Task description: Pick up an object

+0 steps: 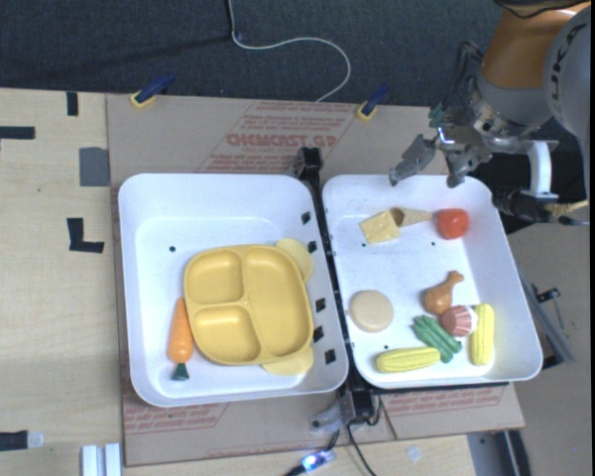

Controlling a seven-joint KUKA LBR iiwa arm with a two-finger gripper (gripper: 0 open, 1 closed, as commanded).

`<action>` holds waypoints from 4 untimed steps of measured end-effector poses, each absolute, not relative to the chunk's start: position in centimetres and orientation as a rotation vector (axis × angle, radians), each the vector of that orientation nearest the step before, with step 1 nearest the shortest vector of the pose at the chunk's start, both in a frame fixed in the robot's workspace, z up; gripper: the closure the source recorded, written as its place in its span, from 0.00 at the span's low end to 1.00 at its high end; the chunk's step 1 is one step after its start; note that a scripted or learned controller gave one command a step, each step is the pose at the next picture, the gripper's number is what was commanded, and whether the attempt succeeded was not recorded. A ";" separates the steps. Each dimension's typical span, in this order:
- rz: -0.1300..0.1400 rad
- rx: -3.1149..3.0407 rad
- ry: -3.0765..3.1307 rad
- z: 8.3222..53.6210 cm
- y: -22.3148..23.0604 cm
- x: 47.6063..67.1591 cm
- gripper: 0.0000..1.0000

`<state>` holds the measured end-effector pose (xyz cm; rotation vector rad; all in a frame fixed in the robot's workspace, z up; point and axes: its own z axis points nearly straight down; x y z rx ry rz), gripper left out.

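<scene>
Two bins below me. My gripper (428,166) hangs at the upper right of the frame, over the far rim of the right bin (506,256) — fingers spread wide, nothing between them. The tomato (452,223) and what looks like cheese (381,227) lie just below it.

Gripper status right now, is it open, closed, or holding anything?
Gripper: open, fingers spread, holding nothing, above the far edge of the right bin.

Even, bright overhead light; white bins (228,191) slightly glare, soft short shadows, mild blur and coarse grain throughout.
</scene>
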<state>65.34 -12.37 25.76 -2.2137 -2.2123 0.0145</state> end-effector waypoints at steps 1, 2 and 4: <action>0.001 -2.219 -2.223 26.6 -12.4 65.5 0.00; 0.006 -2.218 -2.222 22.3 -11.9 65.4 0.00; 0.009 -2.215 -2.221 9.8 -12.2 64.5 0.00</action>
